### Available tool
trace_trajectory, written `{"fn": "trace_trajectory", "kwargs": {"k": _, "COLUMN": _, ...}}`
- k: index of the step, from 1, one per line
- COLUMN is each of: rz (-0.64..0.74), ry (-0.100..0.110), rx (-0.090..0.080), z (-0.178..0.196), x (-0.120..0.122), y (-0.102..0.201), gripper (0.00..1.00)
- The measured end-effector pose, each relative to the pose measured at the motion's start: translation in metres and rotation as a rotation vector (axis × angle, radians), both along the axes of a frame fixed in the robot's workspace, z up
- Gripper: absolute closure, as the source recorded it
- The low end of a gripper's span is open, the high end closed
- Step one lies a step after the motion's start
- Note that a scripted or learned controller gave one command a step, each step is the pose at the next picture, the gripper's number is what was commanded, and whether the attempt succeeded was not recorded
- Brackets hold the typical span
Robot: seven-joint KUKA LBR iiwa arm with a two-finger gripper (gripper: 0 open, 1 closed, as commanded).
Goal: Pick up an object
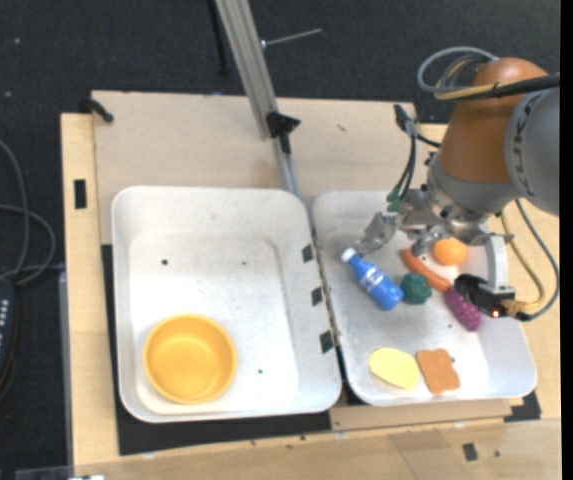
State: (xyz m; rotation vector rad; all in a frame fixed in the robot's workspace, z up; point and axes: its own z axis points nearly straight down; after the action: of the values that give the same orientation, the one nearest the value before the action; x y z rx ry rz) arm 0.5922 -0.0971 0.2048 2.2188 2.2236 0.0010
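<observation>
The right bin (506, 368) holds several small objects. A blue bottle (371, 278) lies near its left wall, with a green lump (416, 289) just to its right. An orange ball (449, 251) and an orange carrot-like piece (424, 266) sit under the wrist. A purple piece (463, 308) lies further right. A yellow slice (395, 368) and an orange block (438, 371) rest at the front. My gripper (402, 236) hovers over the bin's back half, above and right of the bottle. It is open, with nothing between its fingers.
A yellow bowl (190, 358) sits in the front left corner of the left bin (216, 228). A slanted metal post (256, 68) rises behind the bins. Cables (511, 298) hang from the wrist over the right bin's right side.
</observation>
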Motion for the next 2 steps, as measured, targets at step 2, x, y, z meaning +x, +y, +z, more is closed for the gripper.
{"fn": "trace_trajectory", "kwargs": {"k": 2, "rz": -0.004, "ry": 0.002, "rx": -0.001, "z": -0.058, "x": 0.006, "y": -0.001, "gripper": 0.0}}
